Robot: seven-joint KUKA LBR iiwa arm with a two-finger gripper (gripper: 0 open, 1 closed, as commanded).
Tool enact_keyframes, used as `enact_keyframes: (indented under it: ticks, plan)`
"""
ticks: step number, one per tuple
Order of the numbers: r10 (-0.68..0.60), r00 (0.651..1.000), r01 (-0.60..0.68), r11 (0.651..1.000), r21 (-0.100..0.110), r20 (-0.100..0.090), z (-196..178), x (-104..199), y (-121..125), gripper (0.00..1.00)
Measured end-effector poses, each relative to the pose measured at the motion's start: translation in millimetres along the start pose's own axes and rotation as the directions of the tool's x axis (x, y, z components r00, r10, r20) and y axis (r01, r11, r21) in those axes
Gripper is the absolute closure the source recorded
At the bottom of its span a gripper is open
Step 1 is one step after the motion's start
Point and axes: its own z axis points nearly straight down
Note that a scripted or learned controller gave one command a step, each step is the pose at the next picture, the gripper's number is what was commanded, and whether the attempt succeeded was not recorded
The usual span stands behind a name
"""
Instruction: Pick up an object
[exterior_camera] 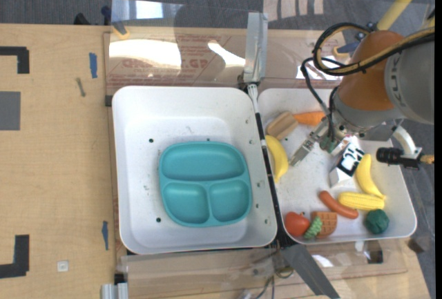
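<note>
My gripper [311,151] hangs low over the right bin [404,222], in the bare patch between a yellow banana [277,156] by the left wall and a white-and-black card [349,161]. Its fingers stand open and nothing is between them. Just behind it lie a tan bread piece [281,123] and an orange carrot [309,118]. To the right and front are a second banana [368,177], a yellow corn cob [361,201], a sausage [337,204], a red tomato [297,224], a waffle with a green leaf [322,224] and a dark green broccoli [377,222].
The left bin [131,118] holds a teal divided plate [205,181]. A raised divider [264,152] runs between the two bins. The arm's orange band and cables [362,70] loom over the right bin's back. A cardboard surface [48,152] lies to the left.
</note>
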Motion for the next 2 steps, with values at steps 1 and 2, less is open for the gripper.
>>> enact_keyframes:
  ticks: [1, 2]
  plan:
    - [0.096, 0.994, -0.094, 0.995, 0.026, -0.048, -1, -51, 18, 0.00]
    - [-0.006, 1.000, 0.006, 1.000, 0.000, -0.002, 0, -44, -32, 0.00]
